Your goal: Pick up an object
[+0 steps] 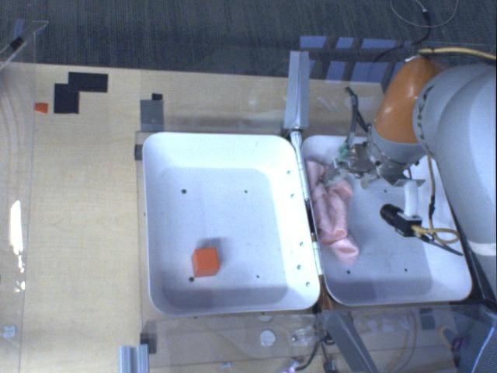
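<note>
A pink soft item [332,212] lies along the left wall of the right bin [404,282], stretched from the bin's far end toward its middle. My gripper [345,171] hangs low over the far end of this pink item, at or just above it. The grey arm with its orange band [404,103] comes in from the right and hides the bin's far right corner. An orange cube [206,262] rests on the floor of the left bin [167,177], near its front left part, far from the gripper.
A metal divider post [297,92] stands behind the gap between the two bins. A black fitting with a yellow cable [402,221] hangs off the arm over the right bin. Black and orange markers [74,92] lie on the bench at the far left.
</note>
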Robot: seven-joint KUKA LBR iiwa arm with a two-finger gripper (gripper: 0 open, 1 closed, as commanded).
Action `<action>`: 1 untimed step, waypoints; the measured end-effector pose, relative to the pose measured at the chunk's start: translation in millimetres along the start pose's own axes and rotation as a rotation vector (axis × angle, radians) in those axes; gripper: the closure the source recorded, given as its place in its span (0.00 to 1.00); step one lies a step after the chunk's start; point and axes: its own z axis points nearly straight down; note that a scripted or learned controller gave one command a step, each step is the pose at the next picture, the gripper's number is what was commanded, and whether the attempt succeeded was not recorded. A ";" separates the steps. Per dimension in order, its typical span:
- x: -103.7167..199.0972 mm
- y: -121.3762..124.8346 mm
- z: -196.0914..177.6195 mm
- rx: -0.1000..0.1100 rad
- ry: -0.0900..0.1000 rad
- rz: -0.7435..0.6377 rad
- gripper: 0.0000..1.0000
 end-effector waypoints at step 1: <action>-2.2 -36.0 -1.3 -0.004 -0.001 -0.118 0.00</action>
